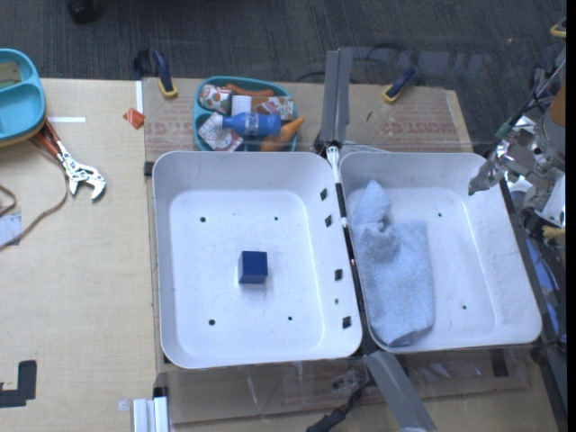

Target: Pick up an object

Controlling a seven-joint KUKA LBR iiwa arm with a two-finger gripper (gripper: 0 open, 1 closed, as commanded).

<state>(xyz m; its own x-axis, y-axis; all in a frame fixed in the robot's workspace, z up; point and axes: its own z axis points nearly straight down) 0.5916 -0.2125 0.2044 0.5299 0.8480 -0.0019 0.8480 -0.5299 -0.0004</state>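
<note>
A small blue cube [254, 266] sits near the middle of the left white bin [180, 322]. A pale grey-blue cloth [393, 268] lies crumpled along the left side of the right white bin [490, 277], reaching from its back to its front wall. My gripper [497, 167] hangs at the right bin's far right rim, well apart from the cloth and the cube, with nothing seen in it. The arm behind it is cut off by the view's right edge.
Behind the left bin stands a teal bowl [245, 115] full of small items. A wrench [79, 175] and a teal tray [16, 97] lie on the wooden bench at left. Clamps [162, 72] hold the back edge.
</note>
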